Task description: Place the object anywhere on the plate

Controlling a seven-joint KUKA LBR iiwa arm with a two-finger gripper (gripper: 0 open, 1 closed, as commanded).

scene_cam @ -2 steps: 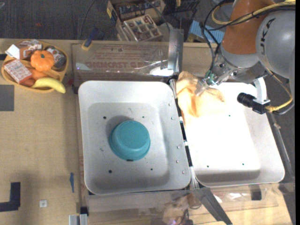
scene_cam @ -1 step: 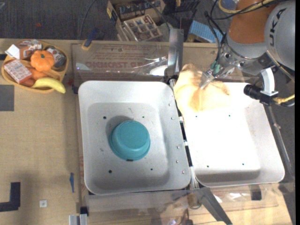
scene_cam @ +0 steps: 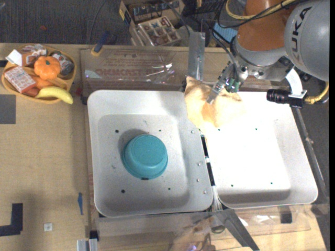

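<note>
1. We see a pale, floppy cloth-like object point(scene_cam: 212, 107) draped over the far rim between the two bins point(scene_cam: 157, 103).
2. Our claw point(scene_cam: 216, 94) sits on it; whether it is apart or clamped, we cannot tell.
3. We judge it light and limp: pinch a raised fold, then carry it to the teal plate point(scene_cam: 145, 156).

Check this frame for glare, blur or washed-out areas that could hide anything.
Camera view: right bin is overexposed, its floor nearly featureless; the pale cloth-like object is soft and blurred beside the gripper; the teal plate in the left bin is crisp.
</note>
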